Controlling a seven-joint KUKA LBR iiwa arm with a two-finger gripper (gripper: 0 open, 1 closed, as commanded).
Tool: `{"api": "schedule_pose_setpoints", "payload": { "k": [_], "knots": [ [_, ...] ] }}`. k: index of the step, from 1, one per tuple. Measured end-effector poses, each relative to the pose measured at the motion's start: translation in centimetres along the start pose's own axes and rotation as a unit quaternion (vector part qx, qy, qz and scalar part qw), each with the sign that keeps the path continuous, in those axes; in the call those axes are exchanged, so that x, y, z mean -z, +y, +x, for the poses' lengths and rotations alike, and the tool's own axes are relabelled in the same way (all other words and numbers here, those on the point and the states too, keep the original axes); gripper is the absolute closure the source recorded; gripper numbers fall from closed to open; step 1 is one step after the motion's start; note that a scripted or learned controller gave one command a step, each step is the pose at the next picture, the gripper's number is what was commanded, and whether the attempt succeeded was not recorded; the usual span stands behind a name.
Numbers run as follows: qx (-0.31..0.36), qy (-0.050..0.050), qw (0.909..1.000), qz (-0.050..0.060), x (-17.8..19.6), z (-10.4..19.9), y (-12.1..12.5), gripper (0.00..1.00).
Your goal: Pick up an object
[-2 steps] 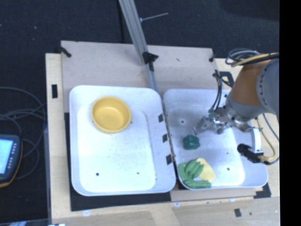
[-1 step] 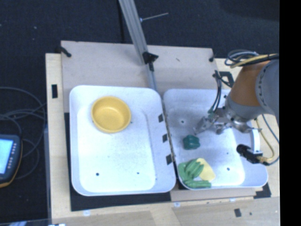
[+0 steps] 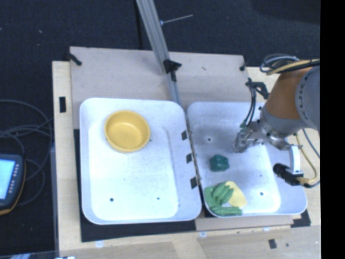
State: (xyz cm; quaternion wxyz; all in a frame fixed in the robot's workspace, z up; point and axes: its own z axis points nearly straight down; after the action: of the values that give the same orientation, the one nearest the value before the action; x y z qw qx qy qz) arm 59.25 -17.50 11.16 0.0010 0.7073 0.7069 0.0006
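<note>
Over the right bin (image 3: pixel 280 201), the gripper (image 3: pixel 242 141) hangs above bare white floor, its clasp impossible to judge at this size. A dark green object (image 3: pixel 219 162) lies just near-left of it, apart, with a green-and-yellow toy (image 3: pixel 226 197) at the near edge. Leftward, a yellow bowl (image 3: pixel 127 130) sits in the left bin (image 3: pixel 135 198); no legible writing anywhere.

No legible text or markings.

Floor (image 3: pixel 54 15): dark, speckled carpet.
Bench (image 3: pixel 210 74): pale wood, tan board at far edge.
Pole (image 3: pixel 153 28): grey metal, slanting from far edge.
Cables (image 3: pixel 24 139): left of bench, by a handheld screen (image 3: pixel 8 179).
</note>
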Motion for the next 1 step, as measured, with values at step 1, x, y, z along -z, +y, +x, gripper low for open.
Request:
{"api": "schedule_pose_setpoints", "payload": {
  "k": [1],
  "knots": [
    [0.000,0.000,1.0000,-0.001,5.03,-0.03,1.10,1.00]
  ]
}}
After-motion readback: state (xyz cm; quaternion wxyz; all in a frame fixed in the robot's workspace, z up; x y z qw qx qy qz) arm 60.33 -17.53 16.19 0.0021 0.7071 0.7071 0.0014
